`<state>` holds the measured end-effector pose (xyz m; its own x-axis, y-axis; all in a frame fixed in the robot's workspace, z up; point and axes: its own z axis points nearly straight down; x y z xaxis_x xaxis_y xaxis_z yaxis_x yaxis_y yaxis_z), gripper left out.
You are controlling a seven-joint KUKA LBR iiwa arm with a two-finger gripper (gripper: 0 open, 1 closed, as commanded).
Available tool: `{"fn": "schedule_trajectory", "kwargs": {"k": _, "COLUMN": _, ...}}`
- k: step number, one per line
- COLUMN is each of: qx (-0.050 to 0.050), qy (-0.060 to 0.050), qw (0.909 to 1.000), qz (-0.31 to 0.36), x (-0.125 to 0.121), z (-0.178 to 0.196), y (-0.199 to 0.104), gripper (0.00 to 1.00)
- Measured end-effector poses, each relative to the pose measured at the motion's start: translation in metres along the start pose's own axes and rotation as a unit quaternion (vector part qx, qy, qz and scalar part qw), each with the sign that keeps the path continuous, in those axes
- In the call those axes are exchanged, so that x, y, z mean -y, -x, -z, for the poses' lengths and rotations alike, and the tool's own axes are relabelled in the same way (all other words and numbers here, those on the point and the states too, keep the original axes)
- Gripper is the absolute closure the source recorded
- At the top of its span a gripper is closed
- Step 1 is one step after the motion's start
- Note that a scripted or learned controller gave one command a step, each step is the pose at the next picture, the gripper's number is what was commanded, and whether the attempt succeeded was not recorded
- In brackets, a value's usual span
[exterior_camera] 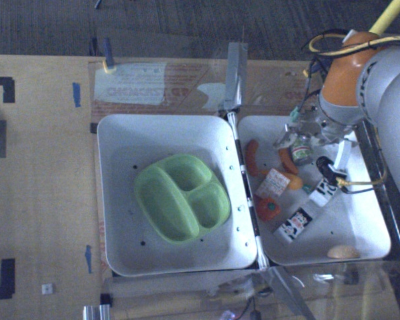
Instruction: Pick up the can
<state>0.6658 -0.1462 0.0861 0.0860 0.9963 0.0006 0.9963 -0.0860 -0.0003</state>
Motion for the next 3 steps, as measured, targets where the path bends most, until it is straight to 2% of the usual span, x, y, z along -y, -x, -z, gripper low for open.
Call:
{"fn": "schedule_trajectory", "kwargs": {"k": 1, "qx": 0.003, "qy": 0.013, "qw": 0.9999, "qz": 0.001, "x": -0.008, "z": 0.025, "y": 0.001, "gripper": 1.0}}
{"fn": "schedule_trajectory", "kwargs": {"k": 2, "qx": 0.001, "qy": 0.002, "qw": 0.9998, "qz": 0.02, "x": 0.0, "z": 0.06, "y": -0.022, "gripper": 1.0}}
{"fn": "schedule_trajectory", "kwargs": {"k": 3, "qx": 0.001, "qy": 0.002, "qw": 0.9839, "qz": -0.179, "x": 0.041, "z": 0.151, "y": 0.048, "gripper": 1.0}}
